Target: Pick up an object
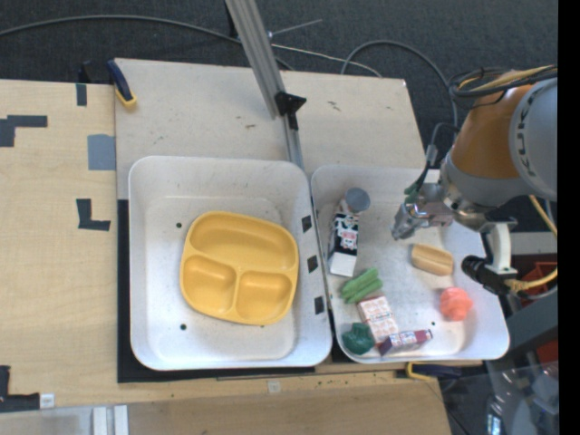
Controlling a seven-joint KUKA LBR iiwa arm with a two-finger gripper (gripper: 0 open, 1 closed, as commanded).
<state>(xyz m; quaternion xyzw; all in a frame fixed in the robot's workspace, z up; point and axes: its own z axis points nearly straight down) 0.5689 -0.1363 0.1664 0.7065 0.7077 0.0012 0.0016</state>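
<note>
Gripper (410,222) hovering over right bin (494,333), just above tan block (432,260). Jaw state unreadable at this angle. Nothing seen held. Risk: off-centre descent clips block edge, pushes it toward orange ball (456,303); grasp fails.

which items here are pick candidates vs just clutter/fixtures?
Candidates, all in the right bin:
milk carton
grey cap
green piece
tan block
orange ball
red-and-white box
marker
teal lump
The tool hovers over this bin.

Lying about:
yellow divided plate in the left bin
clamp
</note>
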